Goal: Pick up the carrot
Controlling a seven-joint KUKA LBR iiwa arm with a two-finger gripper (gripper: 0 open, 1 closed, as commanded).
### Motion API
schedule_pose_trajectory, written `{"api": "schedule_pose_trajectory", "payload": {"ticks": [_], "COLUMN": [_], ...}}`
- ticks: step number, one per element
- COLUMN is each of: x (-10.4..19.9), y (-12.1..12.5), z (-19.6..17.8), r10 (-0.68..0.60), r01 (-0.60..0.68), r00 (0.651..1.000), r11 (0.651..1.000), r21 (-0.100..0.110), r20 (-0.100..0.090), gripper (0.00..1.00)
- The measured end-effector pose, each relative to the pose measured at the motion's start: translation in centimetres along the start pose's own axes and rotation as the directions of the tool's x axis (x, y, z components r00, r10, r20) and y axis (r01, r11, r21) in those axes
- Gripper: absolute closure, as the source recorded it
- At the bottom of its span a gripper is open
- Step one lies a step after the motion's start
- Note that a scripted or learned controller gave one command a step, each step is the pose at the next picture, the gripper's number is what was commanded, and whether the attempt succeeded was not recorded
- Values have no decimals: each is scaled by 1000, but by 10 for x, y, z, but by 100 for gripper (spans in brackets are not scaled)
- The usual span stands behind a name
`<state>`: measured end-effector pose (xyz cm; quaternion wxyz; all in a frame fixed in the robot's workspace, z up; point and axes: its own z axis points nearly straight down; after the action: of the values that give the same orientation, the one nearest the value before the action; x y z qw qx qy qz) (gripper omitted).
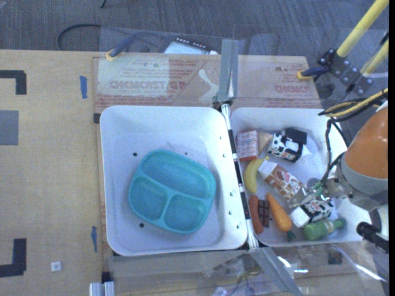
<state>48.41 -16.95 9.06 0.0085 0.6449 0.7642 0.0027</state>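
Observation:
The carrot [279,213] is a short orange piece lying slantwise near the front edge of the right bin [321,121]. It rests between a dark chocolate bar [264,211] on its left and a small cow-patterned carton [316,210] on its right. My gripper [316,192] reaches in from the right and hangs low over the bin, just above that carton and to the right of the carrot. It is apart from the carrot. Clutter and glare blur its tips.
The right bin also holds a banana [249,175], a brown-and-white box [281,181], a red stick [253,214], a green bottle [323,228], a second cow-patterned carton [286,147] and a small red-and-white box [247,144]. A teal divided plate [173,191] lies in the left bin [117,134].

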Motion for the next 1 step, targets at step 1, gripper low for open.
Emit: {"api": "schedule_pose_trajectory", "payload": {"ticks": [1], "x": [62], "y": [20], "z": [0], "r10": [110], "r01": [-110], "r00": [994], "r11": [994], "r21": [0], "r20": [-1], "gripper": [0]}}
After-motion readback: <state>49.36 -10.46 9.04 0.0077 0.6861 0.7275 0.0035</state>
